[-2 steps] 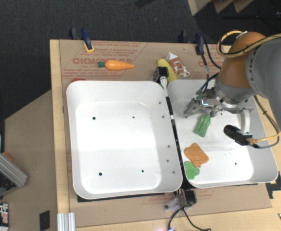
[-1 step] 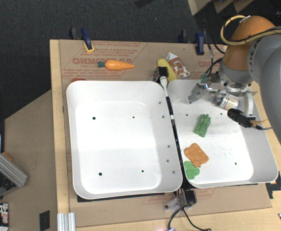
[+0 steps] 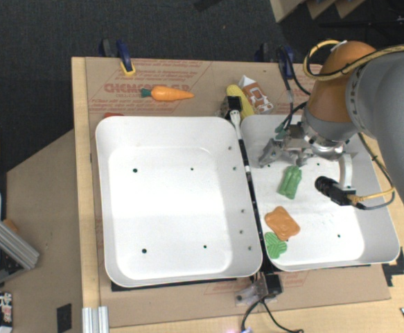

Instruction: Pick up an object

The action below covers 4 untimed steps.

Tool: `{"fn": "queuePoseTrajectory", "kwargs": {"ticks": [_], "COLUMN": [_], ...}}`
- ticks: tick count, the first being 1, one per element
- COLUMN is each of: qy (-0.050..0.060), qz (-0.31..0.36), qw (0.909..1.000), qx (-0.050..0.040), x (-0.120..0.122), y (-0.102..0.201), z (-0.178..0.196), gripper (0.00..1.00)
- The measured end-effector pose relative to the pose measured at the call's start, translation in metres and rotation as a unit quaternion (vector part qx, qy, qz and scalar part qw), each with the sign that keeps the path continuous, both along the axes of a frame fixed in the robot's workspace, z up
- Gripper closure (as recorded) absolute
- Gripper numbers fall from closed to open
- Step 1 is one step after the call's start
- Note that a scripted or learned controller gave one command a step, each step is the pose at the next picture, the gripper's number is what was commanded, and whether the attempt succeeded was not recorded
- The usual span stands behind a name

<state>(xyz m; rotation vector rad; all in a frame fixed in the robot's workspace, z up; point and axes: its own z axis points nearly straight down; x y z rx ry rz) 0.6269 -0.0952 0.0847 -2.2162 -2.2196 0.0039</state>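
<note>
Gripper [image 3: 285,155] sits low in right bin [image 3: 368,248]; fingers look spread w/ nothing between them, though tips are dark and hard to read. Green object [image 3: 290,182] lies just below the jaws, apart. Orange piece [image 3: 282,223] and green blob [image 3: 274,245] further below. Carrot [image 3: 165,94] well off to upper left, outside left bin [image 3: 111,186].

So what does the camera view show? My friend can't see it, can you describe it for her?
A grey robot arm's gripper hovers over the right bin, above a green object, an orange piece and another green piece. A toy carrot lies behind the left bin.
</note>
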Motion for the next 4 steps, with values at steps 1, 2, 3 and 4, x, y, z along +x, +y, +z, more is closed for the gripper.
{"fn": "queuePoseTrajectory", "kwargs": {"ticks": [1, 2, 3, 4], "qy": [-0.003, -0.004, -0.004, 0.000], "qz": [0.000, -0.002, 0.000, -0.001], "qw": [1.0000, 1.0000, 1.0000, 1.0000], "qx": [-0.0009, -0.0012, -0.0015, 0.0000], "x": [0.002, -0.055, -0.017, -0.073], "y": [-0.001, -0.011, -0.005, -0.001], "z": [0.011, 0.124, 0.065, 0.077], "gripper": [1.00, 1.00, 1.00, 1.00]}}
